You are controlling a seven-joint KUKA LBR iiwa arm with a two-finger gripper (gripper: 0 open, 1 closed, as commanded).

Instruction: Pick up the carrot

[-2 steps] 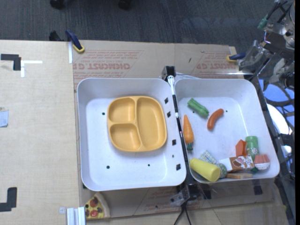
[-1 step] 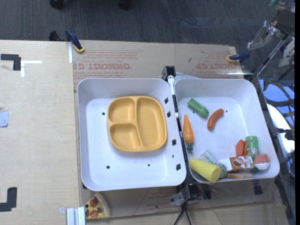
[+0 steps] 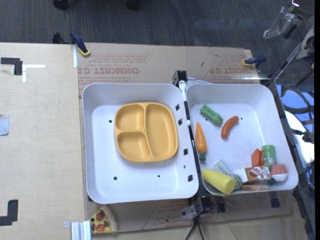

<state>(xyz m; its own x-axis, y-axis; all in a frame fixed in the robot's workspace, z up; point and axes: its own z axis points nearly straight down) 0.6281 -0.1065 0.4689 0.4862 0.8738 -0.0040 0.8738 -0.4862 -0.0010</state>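
My gripper (image 3: 281, 26) is raised at the far right, outside both bins and well apart from the carrot (image 3: 200, 139); I cannot tell how it is set. The carrot lies in the right bin (image 3: 270, 100), against its left wall, green tip toward the near side. A yellow divided plate (image 3: 146, 132) sits in the left bin (image 3: 95, 149).

The pale translucent pincer (image 3: 289, 20) at the top right corner is cut by the picture's edge and too blurred to read, and the small packets (image 3: 260, 174) heaped in the right white bin's (image 3: 250, 100) near corner overlap, their labels too small to tell.
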